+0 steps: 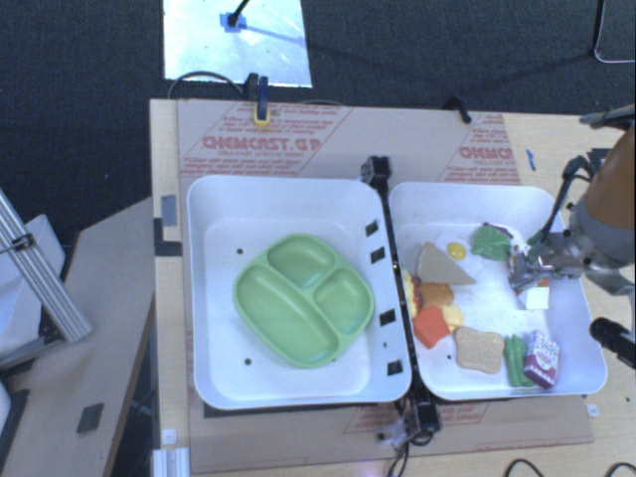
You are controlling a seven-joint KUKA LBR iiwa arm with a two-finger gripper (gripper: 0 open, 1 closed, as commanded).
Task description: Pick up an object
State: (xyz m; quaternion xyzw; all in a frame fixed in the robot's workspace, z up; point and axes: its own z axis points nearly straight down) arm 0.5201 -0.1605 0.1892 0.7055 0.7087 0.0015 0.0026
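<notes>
So the gripper (527, 274) sits low in the right bin (571, 371), can't tell its state. The closest grab is the small white block (538, 297), touching or just beside its near side; the green leafy piece (491, 240) lies left and a bit farther back.

Bins (298, 195) looked glossy white plastic; green tray (303, 299) smooth matt plastic. Surface (328, 137) was printed cardboard-like sheet; pincer (529, 268) bare metal.
</notes>
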